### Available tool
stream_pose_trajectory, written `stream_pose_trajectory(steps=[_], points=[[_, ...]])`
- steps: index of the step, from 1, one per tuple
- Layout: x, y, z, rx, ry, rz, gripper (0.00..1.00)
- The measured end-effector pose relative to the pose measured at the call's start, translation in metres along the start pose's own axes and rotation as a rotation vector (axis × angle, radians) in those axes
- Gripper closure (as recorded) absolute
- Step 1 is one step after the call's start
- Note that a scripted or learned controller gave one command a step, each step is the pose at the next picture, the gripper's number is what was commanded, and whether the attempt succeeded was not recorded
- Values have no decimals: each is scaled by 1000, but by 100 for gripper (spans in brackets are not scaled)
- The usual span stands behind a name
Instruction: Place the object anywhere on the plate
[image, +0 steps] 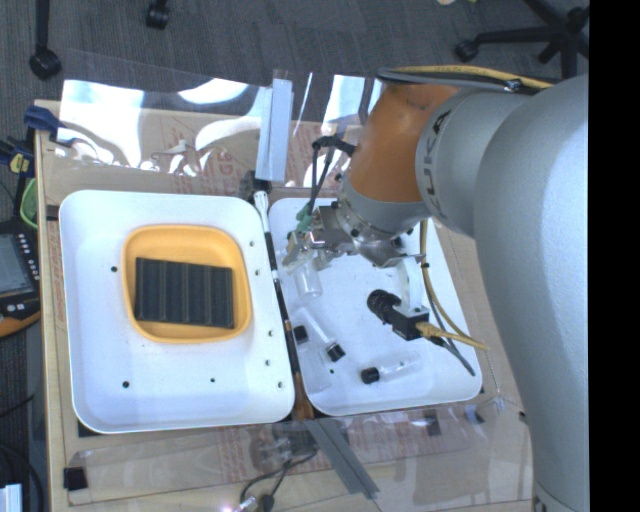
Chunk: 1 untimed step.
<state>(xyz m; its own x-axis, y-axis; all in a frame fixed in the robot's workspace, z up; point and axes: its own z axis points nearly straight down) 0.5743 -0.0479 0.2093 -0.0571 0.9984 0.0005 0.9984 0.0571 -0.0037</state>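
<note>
From the overhead camera, the yellow plate (185, 285) with its dark ribbed centre sits in the left bin (90, 390) and carries nothing. The arm reaches into the right bin (450, 385), its gripper (305, 262) low near that bin's left wall. Small objects (385, 372) lie loose on the right bin's floor; which one is the target is unclear. Nothing shows clamped, so judging from this, picking and placing both remain

- My arm (500, 190) covers the upper right of the right bin (345, 395), and the picture's edge cuts it off.
- I can't tell how the gripper (305, 250) stands; it blurs against that bin's floor.
- The small dark pieces (335, 352) below the gripper are too small for me to name.
</note>
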Motion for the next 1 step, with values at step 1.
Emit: stream_pose_trajectory(steps=[1], points=[[46, -20, 19, 3, 1, -226, 100]])
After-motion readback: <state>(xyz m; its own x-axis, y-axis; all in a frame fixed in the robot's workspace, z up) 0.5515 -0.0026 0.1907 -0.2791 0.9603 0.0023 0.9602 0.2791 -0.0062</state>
